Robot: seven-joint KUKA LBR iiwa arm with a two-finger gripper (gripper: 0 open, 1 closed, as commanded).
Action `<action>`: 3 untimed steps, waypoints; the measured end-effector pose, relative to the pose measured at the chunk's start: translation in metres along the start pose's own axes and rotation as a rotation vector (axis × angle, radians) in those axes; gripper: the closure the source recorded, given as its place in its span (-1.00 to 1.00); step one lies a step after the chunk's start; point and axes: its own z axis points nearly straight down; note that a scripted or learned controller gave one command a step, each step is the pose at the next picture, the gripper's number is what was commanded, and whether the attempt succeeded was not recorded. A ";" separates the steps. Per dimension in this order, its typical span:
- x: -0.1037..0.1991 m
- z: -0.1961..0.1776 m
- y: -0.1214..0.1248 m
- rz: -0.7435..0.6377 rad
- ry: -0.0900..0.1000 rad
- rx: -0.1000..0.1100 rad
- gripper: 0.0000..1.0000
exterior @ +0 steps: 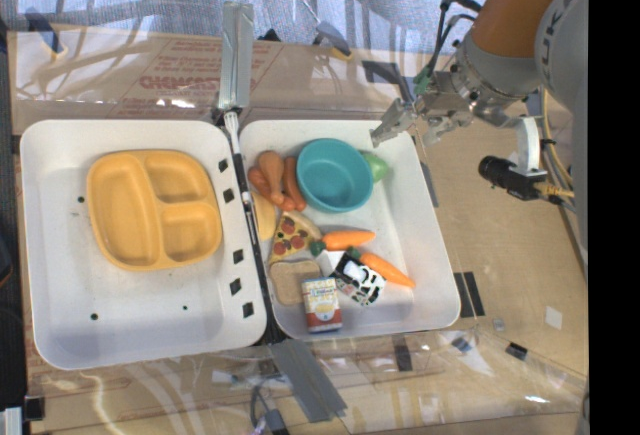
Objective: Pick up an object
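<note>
The right bin (425, 253) holds a teal bowl (333, 175) with a green item (376, 165) tucked against its right side. Left of the bowl lie brown toy sausages (272, 179). Below them sit a pizza slice (291, 235), two orange carrots (348, 239) (387, 271), a black-and-white toy (359, 281), a slice of toast (290, 281) and a small carton (321, 305). My gripper (408, 131) hangs above the bin's far right corner, up and to the right of the bowl. It is open, with nothing between its fingers.
The left bin (60, 303) holds a yellow divided plate (155, 206). A metal bar (234, 58) stands up at the back between the two bins. A black cable fitting (510, 176) hangs from the arm to the right of the bin.
</note>
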 end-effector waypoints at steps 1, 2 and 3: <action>0.033 0.010 0.001 0.531 0.001 0.003 -1.00; 0.008 0.020 -0.036 0.526 0.000 0.001 -1.00; 0.053 0.181 0.027 0.585 0.002 -0.004 -1.00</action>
